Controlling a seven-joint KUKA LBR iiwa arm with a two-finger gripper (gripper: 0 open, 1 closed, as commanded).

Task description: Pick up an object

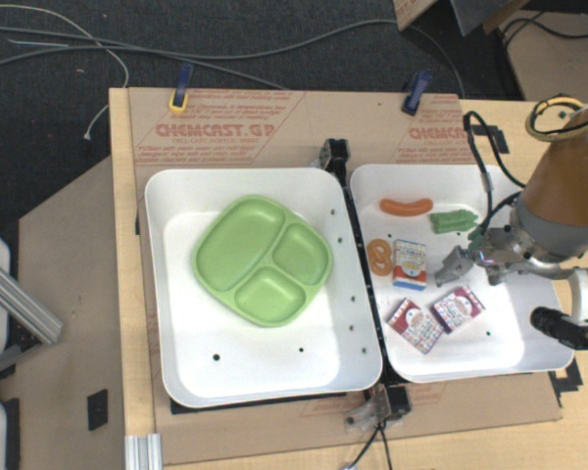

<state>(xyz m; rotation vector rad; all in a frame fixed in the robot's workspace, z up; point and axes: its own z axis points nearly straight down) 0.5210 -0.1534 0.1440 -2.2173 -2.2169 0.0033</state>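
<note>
My gripper (470, 267) hangs over the right bin (539, 355), at the end of the grey arm with its orange band (563, 179). Just below it lies a red-and-white packet (458, 307), with a second similar packet (414, 323) to its left. Left of the gripper stand a small carton (410, 263) and a brown pretzel (379, 256). An orange sausage (407, 206) and a green piece (453, 220) lie toward the bin's far side. I see nothing held.
The left bin (176, 360) holds a green divided plate (263, 259). A black cable (482, 160) loops over the right bin's far edge. Clamps (181, 86) (416, 91) sit on the cardboard at the back.
</note>
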